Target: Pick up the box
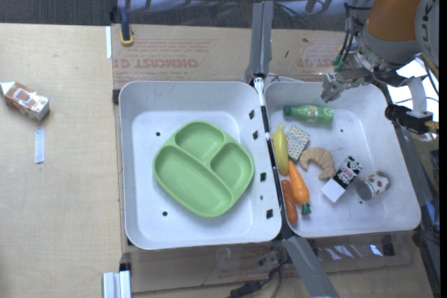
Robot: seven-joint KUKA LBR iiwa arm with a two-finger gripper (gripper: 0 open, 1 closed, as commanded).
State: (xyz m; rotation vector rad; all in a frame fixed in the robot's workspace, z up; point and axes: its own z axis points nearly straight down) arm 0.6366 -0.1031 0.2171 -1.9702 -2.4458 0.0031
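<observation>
The box (343, 178) is a small black-and-white carton with a white end. It lies tilted in the right bin (391, 223), right of centre, between a croissant (319, 160) and a small can (373, 185). My gripper (330, 90) hangs over the bin's far edge, just above a green bottle (309, 114). It is well up and to the left of the box, and nothing is visibly held in it.
A banana (280, 151), a cracker (297, 142) and a carrot (296, 186) lie along the right bin's left side. The left bin (140, 220) holds a green divided plate (202, 168). A small orange-and-white carton (26, 101) rests on the bench at far left.
</observation>
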